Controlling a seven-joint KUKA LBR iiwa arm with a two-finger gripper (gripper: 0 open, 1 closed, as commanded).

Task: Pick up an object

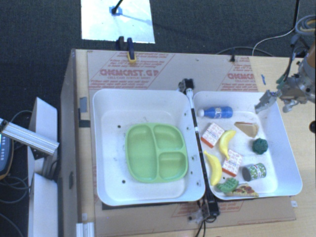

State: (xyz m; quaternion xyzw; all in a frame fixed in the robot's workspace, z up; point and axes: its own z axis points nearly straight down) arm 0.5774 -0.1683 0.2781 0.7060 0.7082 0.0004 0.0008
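The right bin (284, 147) holds several toy foods: a blue bottle (216, 112), a tan bread wedge (247, 128), two red-and-white cartons (213, 134) (231, 163), two bananas (226, 142) (214, 168), a dark green broccoli (259, 145), a small can (254, 171), a green leafy piece (227, 185) and a pizza slice (243, 191). My gripper (276, 102) hangs above the bin's far right corner, to the right of the bottle and above the bread wedge. Its fingers (263, 101) are spread open with nothing between them.
The left bin (106, 132) holds a light green divided plate (157, 152). A black divider bar (195, 132) runs between the bins. A clamp (129, 48) sits at the bench's far edge. Cables trail near the arm at the upper right.
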